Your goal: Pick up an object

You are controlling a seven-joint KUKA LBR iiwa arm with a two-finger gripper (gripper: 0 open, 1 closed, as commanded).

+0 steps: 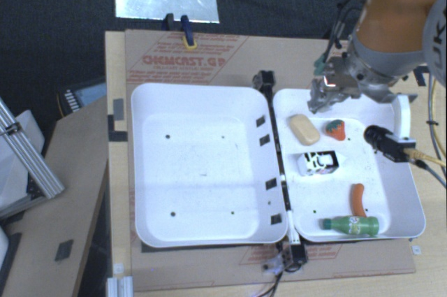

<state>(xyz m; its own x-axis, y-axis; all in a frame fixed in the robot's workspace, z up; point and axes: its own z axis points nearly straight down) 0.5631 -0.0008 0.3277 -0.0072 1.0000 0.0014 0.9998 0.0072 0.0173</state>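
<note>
Over the far end of the right bin (394,180), the gripper (321,101) is hanging from the grey and orange arm (398,9), which is reaching in from the right. The slanted view is not showing how far open the gripper is standing, so I cannot tell that, nor whether it is touching anything. Just beside it, towards the near side, a tan oblong block (304,128) is lying flat on the bin floor, apart from the gripper as far as the view is showing. A small red strawberry-like toy (336,128) with a green top is sitting just to the right of the block. Nearer the middle of the bin, a black-and-white object (319,162) is resting by itself, too small to make out further. An orange stick (357,199) is lying towards the near right part, and a green bottle (350,223) is lying on its side along the near wall, close to the stick's lower end. All five things are lying apart from one another. The left bin (202,170) is sitting alongside, joined to the right one along the dark middle seam, and both are resting on a brown printed sheet (185,59) covering the bench.
</note>
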